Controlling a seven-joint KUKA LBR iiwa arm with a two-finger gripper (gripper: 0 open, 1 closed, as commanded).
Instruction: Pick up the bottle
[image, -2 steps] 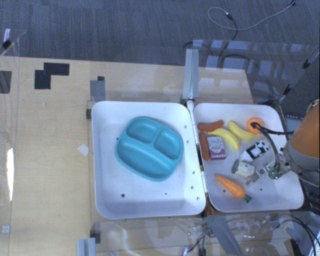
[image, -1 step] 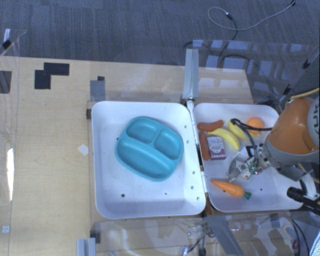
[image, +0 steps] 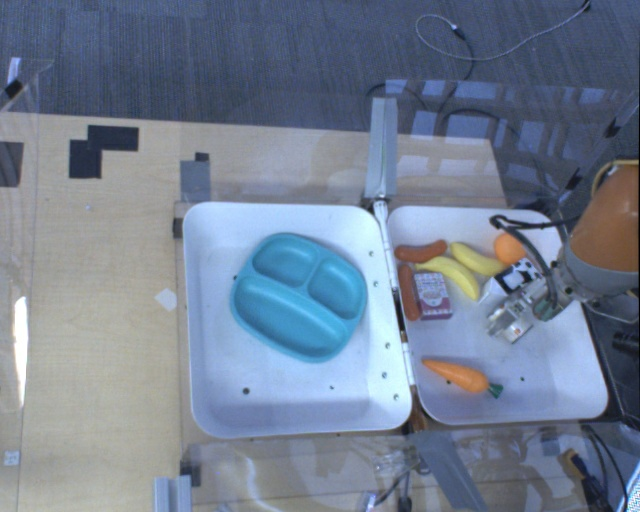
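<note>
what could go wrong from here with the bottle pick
1. No item in the right bin clearly reads as a bottle, so the tool may close on the wrong thing.
2. The banana, sausage, orange and red box lie packed together, so a descent there could knock neighbours.
3. The carrot lies near the tool and could get pushed.

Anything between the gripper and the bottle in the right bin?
Nothing visible. Taking the red labelled bottle as the target, bare bin floor separates it from the gripper. The banana lies close to the far side of that path, the carrot on the near side.
</note>
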